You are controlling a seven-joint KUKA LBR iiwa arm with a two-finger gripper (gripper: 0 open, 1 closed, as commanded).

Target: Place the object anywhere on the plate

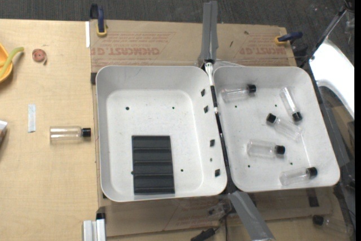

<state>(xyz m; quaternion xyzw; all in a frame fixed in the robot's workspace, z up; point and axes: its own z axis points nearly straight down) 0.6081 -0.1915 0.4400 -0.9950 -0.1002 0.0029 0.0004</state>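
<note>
camera view: looks down at a slant on a wooden bench [45, 189] with 2 shallow white bins side by side on a sheet of cardboard [141, 45].
left bin [107, 121]: holds a dark ribbed plate [151, 165], rectangular, lying flat near the bin's front edge. nothing rests on the plate.
right bin [307, 87]: holds 5 clear vials with black caps, all lying on their sides.
vial 1 [236, 92]: near the bin's back left corner, cap pointing right.
vial 2 [290, 102]: towards the back right, lying at a slant, cap at its nearer end.
vial 3 [283, 126]: just beside vial 2, whether they touch cannot be told, cap at its upper left end.
vial 4 [264, 149]: around the middle of the bin floor, cap pointing right.
vial 5 [295, 176]: by the front right wall, cap at its right end.
vial on the bench [66, 132]: a 6th clear vial, lying outside the bins, left of the left bin, cap pointing towards that bin.
other bench items: a small round pinkish disc [38, 55], a yellow object [4, 65] cut off by the left edge, and a small white strip [31, 118].
clamps: a blue clamp [97, 15] at the cardboard's back left corner and another [289, 38] at its back right corner.
gripper: how far open it is, and whether it holds anything, cannot be told.
</note>
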